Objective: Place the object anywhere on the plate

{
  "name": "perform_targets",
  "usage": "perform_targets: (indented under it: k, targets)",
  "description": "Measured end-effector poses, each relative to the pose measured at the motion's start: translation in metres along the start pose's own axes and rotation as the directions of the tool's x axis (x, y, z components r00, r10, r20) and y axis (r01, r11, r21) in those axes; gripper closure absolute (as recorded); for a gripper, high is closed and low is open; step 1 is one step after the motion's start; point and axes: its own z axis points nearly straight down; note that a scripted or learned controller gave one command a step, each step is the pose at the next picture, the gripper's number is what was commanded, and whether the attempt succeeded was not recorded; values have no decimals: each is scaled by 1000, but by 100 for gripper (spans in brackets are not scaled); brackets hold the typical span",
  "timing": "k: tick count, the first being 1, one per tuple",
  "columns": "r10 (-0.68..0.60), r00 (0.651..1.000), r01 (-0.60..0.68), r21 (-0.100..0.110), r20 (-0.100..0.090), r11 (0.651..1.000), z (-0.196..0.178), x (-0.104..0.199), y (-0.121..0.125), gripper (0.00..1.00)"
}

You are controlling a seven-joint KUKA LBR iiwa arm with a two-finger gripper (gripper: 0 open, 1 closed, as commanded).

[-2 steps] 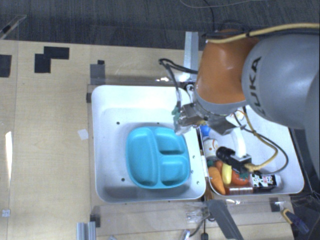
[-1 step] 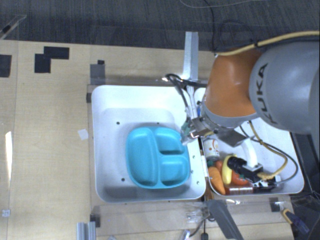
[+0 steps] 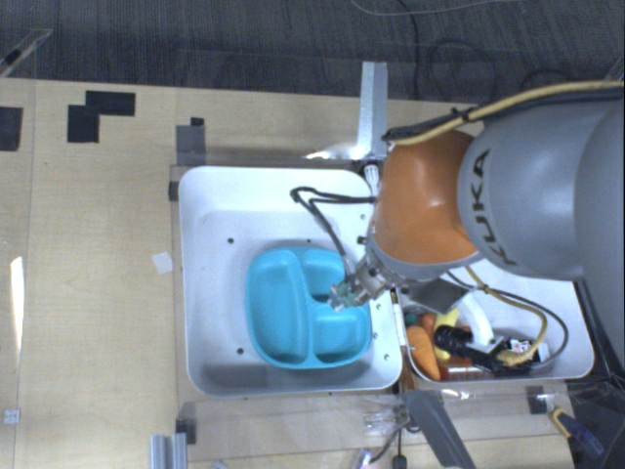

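Camera view looks down on a pale wooden bench [image 3: 88, 291] with dark carpet [image 3: 195, 18] past its far edge. A blue plate [image 3: 283, 311] with sections lies in the left bin [image 3: 210, 262]. The end effector [image 3: 350, 294] is over the plate's right side, and I cannot tell what it is doing with its grip. Right of the plate, the other bin [image 3: 576, 355] has a pile of toys [image 3: 459, 345], orange, yellow, black and white. The grey arm [image 3: 537, 184] covers much of that bin.
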Motion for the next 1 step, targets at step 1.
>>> perform_targets:
  k: [1]
  targets:
    - [13,1000,-13,2,-1,1000,28,1,35,100]
